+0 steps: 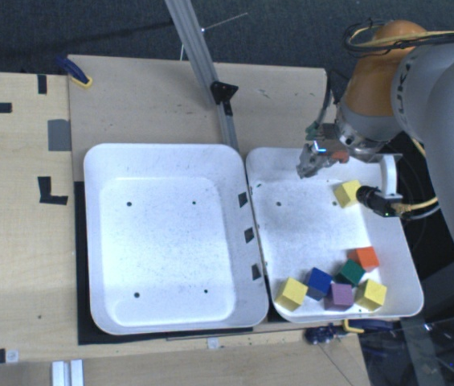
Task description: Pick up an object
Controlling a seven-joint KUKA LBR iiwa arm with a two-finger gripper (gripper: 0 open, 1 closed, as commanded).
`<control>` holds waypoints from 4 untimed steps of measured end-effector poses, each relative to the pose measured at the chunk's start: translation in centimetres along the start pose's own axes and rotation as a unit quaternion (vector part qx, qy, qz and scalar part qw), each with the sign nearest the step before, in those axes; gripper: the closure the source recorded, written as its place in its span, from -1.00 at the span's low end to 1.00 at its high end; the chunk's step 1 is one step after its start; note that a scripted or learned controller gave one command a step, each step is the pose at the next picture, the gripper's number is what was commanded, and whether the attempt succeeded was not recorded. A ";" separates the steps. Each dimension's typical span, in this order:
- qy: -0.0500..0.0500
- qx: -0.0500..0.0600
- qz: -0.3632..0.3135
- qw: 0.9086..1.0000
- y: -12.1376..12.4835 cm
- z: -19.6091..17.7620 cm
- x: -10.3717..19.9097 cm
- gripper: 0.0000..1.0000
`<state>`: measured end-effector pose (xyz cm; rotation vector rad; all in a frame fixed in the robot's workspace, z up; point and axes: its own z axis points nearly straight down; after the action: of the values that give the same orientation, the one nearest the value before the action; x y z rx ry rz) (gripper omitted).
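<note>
Nearest the camera, along the front wall of the right bin (387,240), sits a cluster of blocks: a yellow cube (292,293), a blue cube (319,282), a purple cube (341,295), a green cube (351,273), an orange cube (366,257) and another yellow block (373,294). These are cubes with no evident long axis. Farther back, a lone yellow cube (346,194) lies turned diagonally to the bin walls. Beyond it, the gripper (313,162) hangs over the bin's far edge; whether it is open cannot be told. The left bin (98,215) sits alongside.

Wood bench (18,240) w/ 2 white bins side by side: left bin (98,215), right bin (291,215).
</note>
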<state>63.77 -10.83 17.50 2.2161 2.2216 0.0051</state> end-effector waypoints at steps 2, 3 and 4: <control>0.001 0.003 -0.002 1.000 0.2 -5.1 5.6 1.00; 0.001 0.004 -0.002 1.000 -0.3 -4.8 11.1 1.00; 0.001 0.003 -0.003 1.000 -1.1 -5.4 16.4 1.00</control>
<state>62.64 5.58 22.91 2.2152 2.2318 0.0001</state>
